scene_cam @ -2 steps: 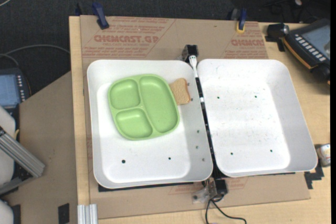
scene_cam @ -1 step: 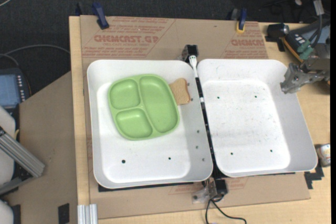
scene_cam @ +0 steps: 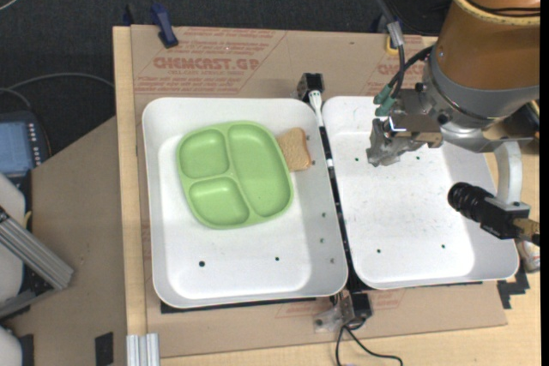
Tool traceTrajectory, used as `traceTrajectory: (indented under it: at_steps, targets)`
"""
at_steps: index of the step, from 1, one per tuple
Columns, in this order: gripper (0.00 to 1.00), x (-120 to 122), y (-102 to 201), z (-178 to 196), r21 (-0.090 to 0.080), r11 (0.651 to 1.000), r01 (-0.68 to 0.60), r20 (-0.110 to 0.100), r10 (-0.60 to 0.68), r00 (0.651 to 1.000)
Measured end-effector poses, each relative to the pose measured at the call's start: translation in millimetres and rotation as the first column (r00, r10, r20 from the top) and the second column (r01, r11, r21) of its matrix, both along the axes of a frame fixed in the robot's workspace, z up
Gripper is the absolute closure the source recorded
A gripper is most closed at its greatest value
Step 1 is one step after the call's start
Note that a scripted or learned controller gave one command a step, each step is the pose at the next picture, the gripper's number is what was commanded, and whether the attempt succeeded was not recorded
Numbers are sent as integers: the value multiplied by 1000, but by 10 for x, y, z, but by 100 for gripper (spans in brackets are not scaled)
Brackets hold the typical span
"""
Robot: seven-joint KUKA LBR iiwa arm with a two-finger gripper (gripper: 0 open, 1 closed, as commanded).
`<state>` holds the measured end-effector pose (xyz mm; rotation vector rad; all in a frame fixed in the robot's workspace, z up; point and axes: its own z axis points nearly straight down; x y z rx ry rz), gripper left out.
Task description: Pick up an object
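**Camera view: arm hangs over right bin, targets lie in the left**

Gripper [scene_cam: 388, 148] hovers right of the green plate [scene_cam: 234, 174], over the right bin [scene_cam: 412, 261]; whether it is open cannot be told. A tan biscuit-like piece [scene_cam: 295, 149] touches the plate's right rim inside the left bin [scene_cam: 232, 274], likely the easier pick. Orange housing cuts off the wrist.

Arm [scene_cam: 493, 4] cropped at right edge

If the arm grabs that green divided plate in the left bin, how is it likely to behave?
The green plate looks like moulded plastic, so probably stiff and light. It lies flat and wide, so it is unlikely to roll or tip, but a push might slide it on the smooth bin. Its thin rim may be slippery, and it could nudge the tan piece at its edge.
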<state>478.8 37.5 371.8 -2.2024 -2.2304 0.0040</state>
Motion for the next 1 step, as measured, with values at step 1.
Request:
traceTrajectory:
  at_steps: [1]
  targets:
    - [100,9,423,460,-1,1000,6,13,-6,1000]
